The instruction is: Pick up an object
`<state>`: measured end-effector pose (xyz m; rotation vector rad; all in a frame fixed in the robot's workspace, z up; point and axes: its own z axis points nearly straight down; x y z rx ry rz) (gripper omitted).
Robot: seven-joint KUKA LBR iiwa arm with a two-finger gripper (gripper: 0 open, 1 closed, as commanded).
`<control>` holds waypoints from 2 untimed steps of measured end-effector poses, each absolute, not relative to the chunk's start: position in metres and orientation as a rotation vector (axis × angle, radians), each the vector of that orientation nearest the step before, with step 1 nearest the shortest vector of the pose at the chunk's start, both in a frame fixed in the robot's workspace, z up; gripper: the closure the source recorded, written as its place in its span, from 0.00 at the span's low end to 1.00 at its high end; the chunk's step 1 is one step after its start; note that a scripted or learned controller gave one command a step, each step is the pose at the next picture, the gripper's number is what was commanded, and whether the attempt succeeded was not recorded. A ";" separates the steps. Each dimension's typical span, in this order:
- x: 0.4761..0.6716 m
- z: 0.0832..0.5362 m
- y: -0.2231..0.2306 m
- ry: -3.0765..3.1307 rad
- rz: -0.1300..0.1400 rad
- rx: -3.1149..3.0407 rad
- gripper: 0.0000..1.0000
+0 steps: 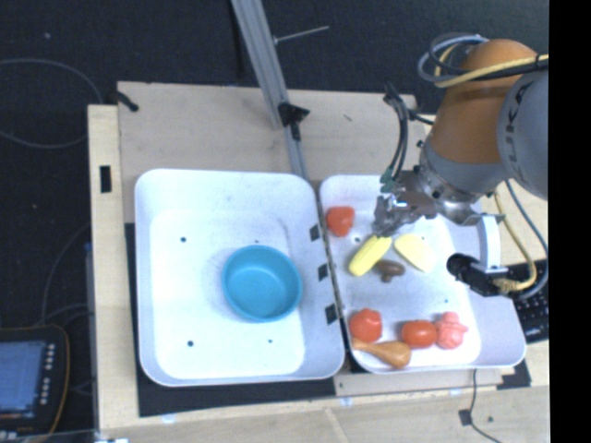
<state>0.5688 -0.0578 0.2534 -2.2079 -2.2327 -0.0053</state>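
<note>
Over right bin: gripper low just above yellow corn; finger state unreadable. Seven items there: corn, pale wedge, brown bit, three red pieces, pink one, orange pear at front rim. Left bin: one blue bowl, open floor around it.

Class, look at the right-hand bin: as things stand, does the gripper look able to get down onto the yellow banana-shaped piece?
Probably yes. The gripper hangs just above the yellow banana-shaped piece, whose top is uncovered. The pale yellow wedge and small brown piece crowd it closely.
</note>
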 end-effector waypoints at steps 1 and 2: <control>0.600 0.255 -0.009 -2.232 -0.004 -2.209 1.00; 0.611 0.246 0.039 -2.231 -0.001 -2.214 1.00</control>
